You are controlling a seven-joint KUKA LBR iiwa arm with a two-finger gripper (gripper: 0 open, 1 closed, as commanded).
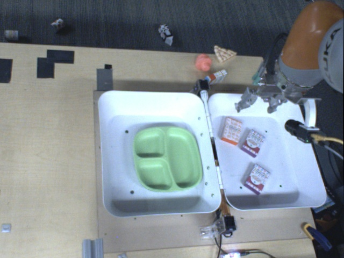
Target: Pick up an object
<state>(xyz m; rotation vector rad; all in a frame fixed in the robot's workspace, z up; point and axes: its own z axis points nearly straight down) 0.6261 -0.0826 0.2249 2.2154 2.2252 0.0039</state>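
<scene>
- The gripper (258, 100) hangs over the far edge of the right-hand shallow white bin (293, 195), below the grey arm's orange band (303, 36). Its two fingers (244, 102) are spread apart with nothing between them, so no object is held.
- Three candidates lie on that bin's floor: a small flat orange-and-white packet (231, 130) closest to the gripper, a small purple-edged square packet (252, 142) just beside it, and a second purple-edged square packet (257, 177) nearer the bin's near edge, standing apart from the other two.
- The orange-and-white packet looks the easiest target, being the shortest reach. Its right side is near the first purple packet, so one finger could land on the neighbour if the approach is careless.
- To do this well, I would centre the gripper over the chosen packet, turn the wrist so the fingers straddle its narrow sides, and come straight down until the tips almost meet the bin floor.
- These packets look thin and flat; a shallow close will likely slide over the top, so the fingers need to reach low at the edges before closing.
- The lone packet by the near edge offers more free room around it, a fair alternative.
- The left-hand white bin (113, 144) holds a pale green divided plastic tray (167, 157), bulky and harder to grip from above.
- Small odds and ends on the desk (48, 160) beyond the bins' far edge are out of play.
</scene>
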